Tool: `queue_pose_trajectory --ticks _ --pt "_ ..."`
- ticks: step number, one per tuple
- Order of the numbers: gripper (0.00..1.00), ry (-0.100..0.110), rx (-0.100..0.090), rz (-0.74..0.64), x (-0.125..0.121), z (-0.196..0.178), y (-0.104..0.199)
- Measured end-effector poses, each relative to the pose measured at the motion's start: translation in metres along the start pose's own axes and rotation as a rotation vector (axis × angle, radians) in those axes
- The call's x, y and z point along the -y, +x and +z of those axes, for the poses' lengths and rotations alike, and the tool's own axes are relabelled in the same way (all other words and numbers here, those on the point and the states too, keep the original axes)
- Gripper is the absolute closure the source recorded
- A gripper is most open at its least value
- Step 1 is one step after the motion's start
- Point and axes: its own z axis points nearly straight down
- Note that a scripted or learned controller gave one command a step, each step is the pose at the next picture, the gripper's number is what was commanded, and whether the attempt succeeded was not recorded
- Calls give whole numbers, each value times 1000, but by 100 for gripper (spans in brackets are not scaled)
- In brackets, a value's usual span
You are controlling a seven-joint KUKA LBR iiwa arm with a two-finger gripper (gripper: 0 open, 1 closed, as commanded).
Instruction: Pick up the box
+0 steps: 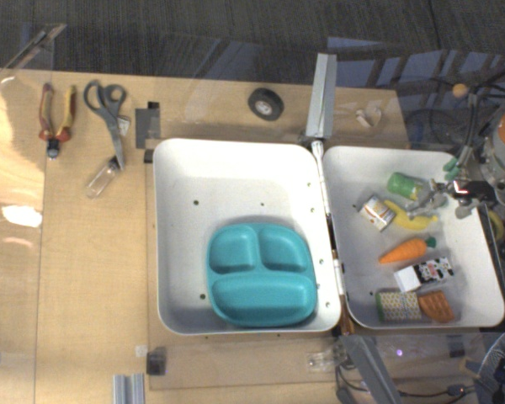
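A small black and white box (429, 272) lies in the right bin (480, 310), just below an orange carrot (403, 252). A second box with a grey speckled face (398, 306) rests at the bin's front edge beside an orange object (438, 306). My gripper (451, 197) hovers over the upper right part of this bin, near a green cylinder (405, 184) and a yellow banana (414, 220). It stands open with nothing between its fingers, well above and behind both boxes.
A silver can (375, 212) lies left of the banana. The left bin (177, 225) holds a teal divided tray (262, 274). Scissors (109, 112), pliers (55, 116) and a tape roll (266, 103) lie on the bench behind the bins.
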Motion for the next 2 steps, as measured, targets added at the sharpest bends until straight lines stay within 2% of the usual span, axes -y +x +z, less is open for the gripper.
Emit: queue_pose_trajectory --ticks 1,2 --pt "0 2 0 69 16 114 19" --pt "0 1 -1 16 -55 125 16"
